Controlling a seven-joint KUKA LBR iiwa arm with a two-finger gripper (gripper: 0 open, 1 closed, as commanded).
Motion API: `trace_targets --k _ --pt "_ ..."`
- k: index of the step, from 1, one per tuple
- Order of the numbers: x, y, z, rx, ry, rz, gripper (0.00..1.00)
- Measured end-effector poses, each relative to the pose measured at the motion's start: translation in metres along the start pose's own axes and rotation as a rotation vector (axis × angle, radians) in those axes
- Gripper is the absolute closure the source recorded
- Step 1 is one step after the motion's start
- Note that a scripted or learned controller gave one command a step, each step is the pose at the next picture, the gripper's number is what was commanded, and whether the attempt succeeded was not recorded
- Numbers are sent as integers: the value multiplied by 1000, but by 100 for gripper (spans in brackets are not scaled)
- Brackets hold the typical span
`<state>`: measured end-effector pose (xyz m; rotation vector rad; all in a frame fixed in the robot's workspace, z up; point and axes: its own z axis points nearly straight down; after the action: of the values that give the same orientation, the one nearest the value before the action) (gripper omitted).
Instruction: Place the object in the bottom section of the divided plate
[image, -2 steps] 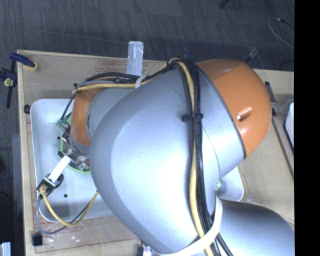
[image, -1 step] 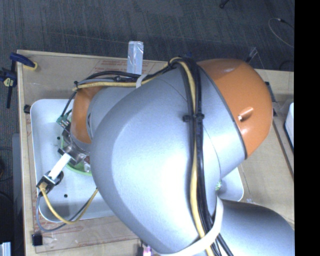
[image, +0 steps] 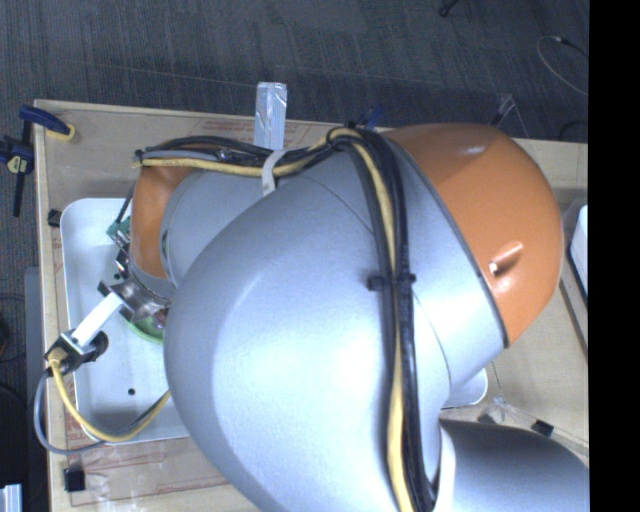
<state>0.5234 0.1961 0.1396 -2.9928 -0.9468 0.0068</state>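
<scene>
Arm: fills most of the camera view, grey shell with an orange band, reaching from the right across to the left bin.

Left bin: white and shallow, on the wooden counter; bare floor showing at its near-left part, the rest hidden under the arm.

Divided plate: most likely the small green sliver at the arm's edge, inside the left bin; too little visible to tell its sections apart, so the bottom section cannot be located.

Object: not made out; cannot say whether carried, lying on the plate, or elsewhere in the bin.

Pincer: wrist end low over the left bin, just above and left of the green sliver; tips masked by the wrist housing and cable clutter.

Pincer state: cannot tell whether spread or pressed together, nor whether anything sits between the tips.

Key relation: pincer right beside the plate's visible edge, plate lying just below and to the right of it in the view; probably close to the release spot, but alignment with the bottom section is a guess.

Cable: yellow loop trailing from a white-and-black fitting across the bin floor, close to the plate; possible snag risk.

Stage, as a judgement: near placement.
</scene>
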Motion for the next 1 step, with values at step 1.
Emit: trace_targets --k 1 --pt "57 16 24 -5 7 226 0"
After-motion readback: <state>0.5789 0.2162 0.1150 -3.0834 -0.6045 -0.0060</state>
